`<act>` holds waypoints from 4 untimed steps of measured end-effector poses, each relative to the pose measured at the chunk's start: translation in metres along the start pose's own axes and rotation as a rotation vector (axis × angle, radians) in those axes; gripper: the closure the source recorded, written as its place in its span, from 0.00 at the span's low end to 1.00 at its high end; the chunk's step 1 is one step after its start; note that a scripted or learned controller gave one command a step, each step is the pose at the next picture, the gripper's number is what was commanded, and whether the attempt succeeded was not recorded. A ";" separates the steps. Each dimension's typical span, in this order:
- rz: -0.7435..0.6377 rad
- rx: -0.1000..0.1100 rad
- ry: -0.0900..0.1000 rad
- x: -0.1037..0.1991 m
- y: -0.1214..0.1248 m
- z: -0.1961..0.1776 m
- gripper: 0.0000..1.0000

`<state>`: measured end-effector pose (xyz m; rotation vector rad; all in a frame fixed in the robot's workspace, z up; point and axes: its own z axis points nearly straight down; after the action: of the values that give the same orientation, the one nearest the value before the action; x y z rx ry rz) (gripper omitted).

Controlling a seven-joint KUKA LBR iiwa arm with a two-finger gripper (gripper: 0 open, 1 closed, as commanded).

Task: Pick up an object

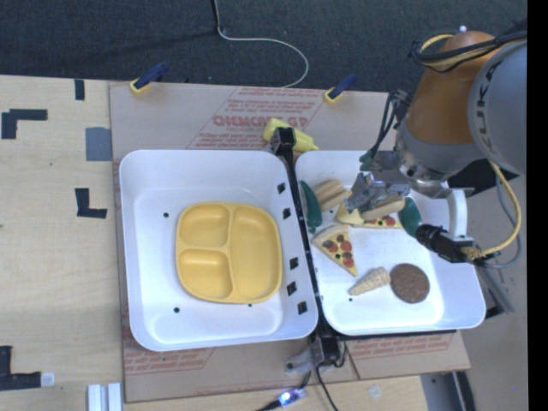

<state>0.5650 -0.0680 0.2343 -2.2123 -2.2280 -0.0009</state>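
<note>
Looking down on the bench (51, 255), I see two white bins side by side. The left bin (145, 229) holds a yellow divided plate (229, 252), lying flat near its middle.

The right bin (454, 306) holds the toy food. The tool (370, 193) sits low over the upper middle of this bin, right of frame centre, with the grey arm (505, 101) and its orange band (441, 92) above it toward the upper right. I cannot tell how wide the tool is set, nor whether it grips anything; its tips blend into the items beneath.

Directly under the tool lies a pale wedge with red dots (381, 221), touching or just below it. A beige ridged piece (330, 193) lies just left of the tool. A pizza slice (338, 248) lies below and left, apart from it. An ice-cream cone (370, 282) and a brown cookie (410, 282) lie side by side lower in the bin, well below the tool. A green piece (409, 214) lies just right of the wedge.
</note>
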 end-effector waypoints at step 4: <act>0.005 -0.001 -0.002 0.100 0.033 -0.001 1.00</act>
<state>0.5971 0.0327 0.2350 -2.2192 -2.2233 0.0002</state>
